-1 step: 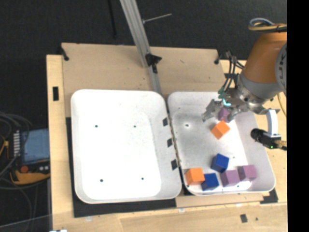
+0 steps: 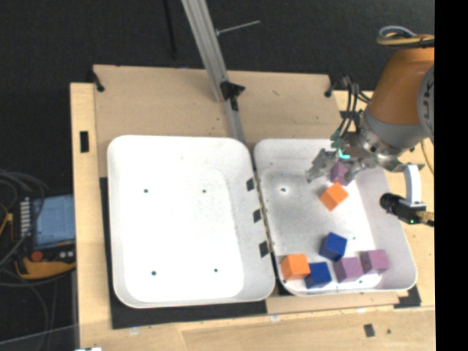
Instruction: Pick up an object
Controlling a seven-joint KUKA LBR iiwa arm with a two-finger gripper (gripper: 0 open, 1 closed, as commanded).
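Orange cube [image 2: 334, 196] just below the hand [image 2: 338, 168], purple block [image 2: 339, 171] between its fingers, grasped.

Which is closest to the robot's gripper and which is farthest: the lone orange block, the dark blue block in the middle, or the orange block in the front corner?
Measured from the gripper, in the right bin:
1. Lone orange block, just below the gripper.
2. Dark blue block, mid-bin, nearer the front.
3. Corner orange block, at the front left corner.
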